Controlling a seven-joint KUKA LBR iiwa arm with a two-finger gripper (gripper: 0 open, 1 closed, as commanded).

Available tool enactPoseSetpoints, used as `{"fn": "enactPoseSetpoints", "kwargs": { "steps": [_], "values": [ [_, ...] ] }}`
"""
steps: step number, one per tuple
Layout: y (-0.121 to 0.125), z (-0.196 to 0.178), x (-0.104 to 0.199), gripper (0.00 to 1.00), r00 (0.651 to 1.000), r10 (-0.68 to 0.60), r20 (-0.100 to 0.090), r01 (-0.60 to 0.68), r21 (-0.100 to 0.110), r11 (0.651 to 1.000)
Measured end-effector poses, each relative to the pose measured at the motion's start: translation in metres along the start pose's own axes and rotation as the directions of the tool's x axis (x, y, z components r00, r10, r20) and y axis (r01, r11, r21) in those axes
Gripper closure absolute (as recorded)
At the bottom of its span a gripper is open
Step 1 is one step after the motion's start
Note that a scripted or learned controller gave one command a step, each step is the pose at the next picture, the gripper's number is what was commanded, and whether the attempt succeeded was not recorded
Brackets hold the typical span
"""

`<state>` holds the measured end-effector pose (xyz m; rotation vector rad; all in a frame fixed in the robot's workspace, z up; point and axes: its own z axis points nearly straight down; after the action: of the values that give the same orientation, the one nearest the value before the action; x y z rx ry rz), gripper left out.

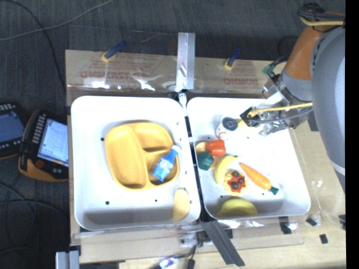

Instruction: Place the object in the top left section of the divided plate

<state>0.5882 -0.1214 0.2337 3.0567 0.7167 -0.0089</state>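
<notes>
Gripper (262,123) low over the right bin (297,167), jaws apart or together, cannot tell. Just left of the jaws, small dark round thing (229,123). Well left of them, blue bottle (164,166) lying in the yellow divided plate (126,156), lower right section.

Nothing can be read for certain. Reddish block lettering runs across the clear plastic sheet (120,70) taped behind the left bin (90,167), and again across the sheet (249,77) behind the right bin (291,167). Both lines appear upside down and are too blurred to spell out. The small blue bottle (164,166) lying in the yellow divided plate (126,156) bears a pale label, too small to read. The handheld pendant (47,145) left of the bins shows a lit screen, its contents illegible.
</notes>
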Motion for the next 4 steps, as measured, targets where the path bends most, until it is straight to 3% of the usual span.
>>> {"fn": "enactPoseSetpoints", "kwargs": {
  "steps": [1,2,3,4],
  "values": [
    [0.046,0.082,-0.001,1.00,0.994,-0.113,0.001,0.113,0.001,0.994],
    [0.063,0.029,-0.015,1.00,1.000,0.027,0.000,-0.027,0.001,1.000],
    [0.080,0.024,0.001,1.00,0.982,0.188,0.000,-0.188,0.002,0.982],
    [0.110,0.034,0.012,1.00,0.970,0.242,0.000,-0.242,0.000,0.970]
  ]
}}
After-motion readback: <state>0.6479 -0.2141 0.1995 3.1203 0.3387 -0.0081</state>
